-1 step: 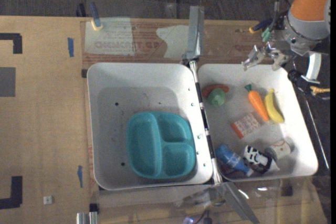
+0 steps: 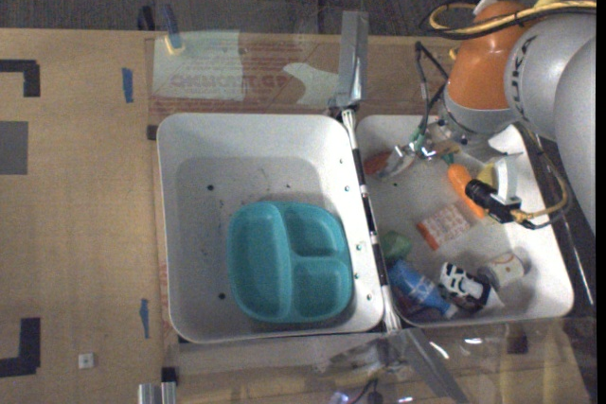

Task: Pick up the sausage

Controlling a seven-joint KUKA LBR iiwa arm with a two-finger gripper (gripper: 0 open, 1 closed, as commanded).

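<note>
The sausage (image 2: 376,163) is a small reddish-brown piece lying in the far left corner of the right bin (image 2: 554,298), close to the wall shared with the left bin. My gripper (image 2: 413,152) hangs low over the far part of the right bin, just to the right of the sausage, under the orange wrist band. The view shows nothing held in it. The grey arm covers the bin's far right corner.
An orange carrot (image 2: 460,179), a yellow piece (image 2: 487,173), a striped packet (image 2: 443,224), a green item (image 2: 396,246), a blue item (image 2: 417,285), a black-and-white toy (image 2: 464,285) and a white cup (image 2: 507,270) share the right bin. A teal divided plate (image 2: 289,262) lies in the left bin (image 2: 189,203).
</note>
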